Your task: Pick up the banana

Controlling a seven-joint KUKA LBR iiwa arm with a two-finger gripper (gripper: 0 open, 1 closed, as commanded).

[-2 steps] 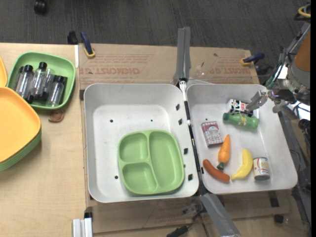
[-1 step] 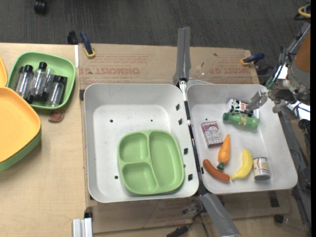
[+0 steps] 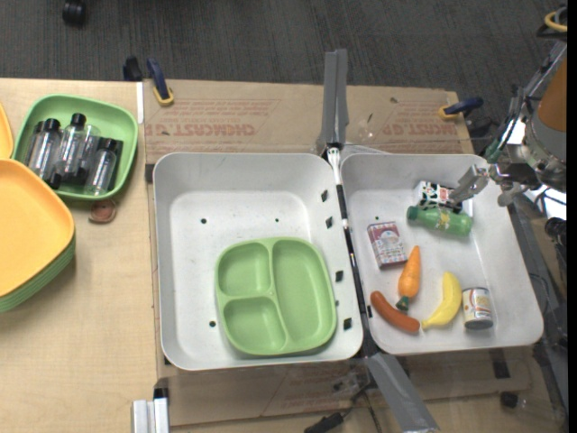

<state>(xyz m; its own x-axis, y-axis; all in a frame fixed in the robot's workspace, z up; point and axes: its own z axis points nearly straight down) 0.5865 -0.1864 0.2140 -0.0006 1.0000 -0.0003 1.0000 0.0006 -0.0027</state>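
the robot arm point(image 3: 548, 120) is at the right edge, grey, with an orange part on its upper section. at its end sits a gripper point(image 3: 469, 184) made of pale metal, with thin silver fingers. some dark cables and small metal parts surround the wrist.
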